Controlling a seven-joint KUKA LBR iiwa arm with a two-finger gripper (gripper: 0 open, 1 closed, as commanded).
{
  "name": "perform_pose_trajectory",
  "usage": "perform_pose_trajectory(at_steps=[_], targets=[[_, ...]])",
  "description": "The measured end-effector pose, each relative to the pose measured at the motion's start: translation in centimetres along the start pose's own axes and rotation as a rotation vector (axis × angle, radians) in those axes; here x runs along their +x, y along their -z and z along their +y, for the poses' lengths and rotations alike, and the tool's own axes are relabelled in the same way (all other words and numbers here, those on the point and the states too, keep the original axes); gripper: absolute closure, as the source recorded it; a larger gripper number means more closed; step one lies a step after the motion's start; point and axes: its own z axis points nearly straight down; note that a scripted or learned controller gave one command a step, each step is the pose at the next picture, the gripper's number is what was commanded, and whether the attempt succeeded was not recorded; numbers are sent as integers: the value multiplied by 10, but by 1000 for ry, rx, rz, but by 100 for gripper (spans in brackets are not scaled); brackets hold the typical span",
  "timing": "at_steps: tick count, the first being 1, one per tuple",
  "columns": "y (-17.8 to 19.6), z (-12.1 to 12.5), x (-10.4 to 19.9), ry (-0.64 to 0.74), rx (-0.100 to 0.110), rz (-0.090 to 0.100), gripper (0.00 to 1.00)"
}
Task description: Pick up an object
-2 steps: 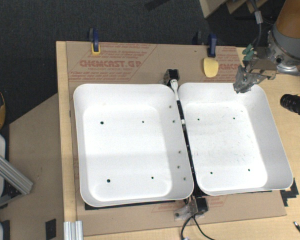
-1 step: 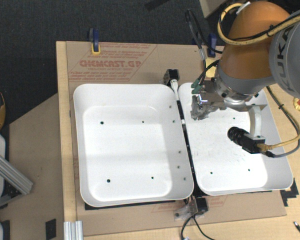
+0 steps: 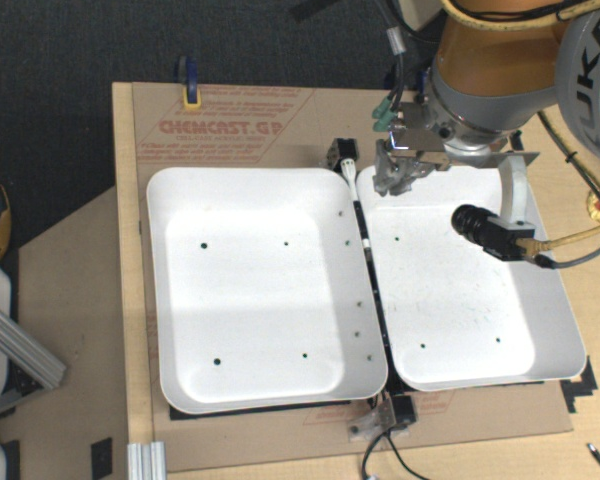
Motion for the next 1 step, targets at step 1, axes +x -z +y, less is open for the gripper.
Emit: perform_pose_trajectory(at_steps=[1], targets=[[2,-37,7,-4,14,-1,100]])
